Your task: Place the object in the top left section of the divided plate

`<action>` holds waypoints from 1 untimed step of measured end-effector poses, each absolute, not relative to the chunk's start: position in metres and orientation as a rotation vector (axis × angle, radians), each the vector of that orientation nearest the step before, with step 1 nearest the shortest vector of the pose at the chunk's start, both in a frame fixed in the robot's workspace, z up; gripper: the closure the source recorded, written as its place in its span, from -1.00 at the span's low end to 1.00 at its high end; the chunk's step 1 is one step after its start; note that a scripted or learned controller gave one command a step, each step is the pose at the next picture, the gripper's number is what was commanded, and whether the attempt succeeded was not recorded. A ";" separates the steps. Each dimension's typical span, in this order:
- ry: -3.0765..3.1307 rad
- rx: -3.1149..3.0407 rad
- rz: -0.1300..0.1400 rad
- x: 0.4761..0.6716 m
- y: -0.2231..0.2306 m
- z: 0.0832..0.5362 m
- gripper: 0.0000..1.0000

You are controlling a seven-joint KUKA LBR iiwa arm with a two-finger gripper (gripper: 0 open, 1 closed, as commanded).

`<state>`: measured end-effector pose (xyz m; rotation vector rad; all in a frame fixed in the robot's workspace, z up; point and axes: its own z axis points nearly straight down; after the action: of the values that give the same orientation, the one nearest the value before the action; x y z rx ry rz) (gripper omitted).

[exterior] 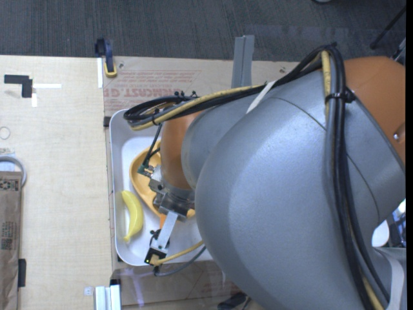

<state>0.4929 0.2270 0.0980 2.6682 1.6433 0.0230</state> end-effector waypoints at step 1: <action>1.589 2.710 -0.012 0.561 0.142 0.176 1.00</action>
<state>0.5613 0.1420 0.1764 2.7095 1.5895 -0.0125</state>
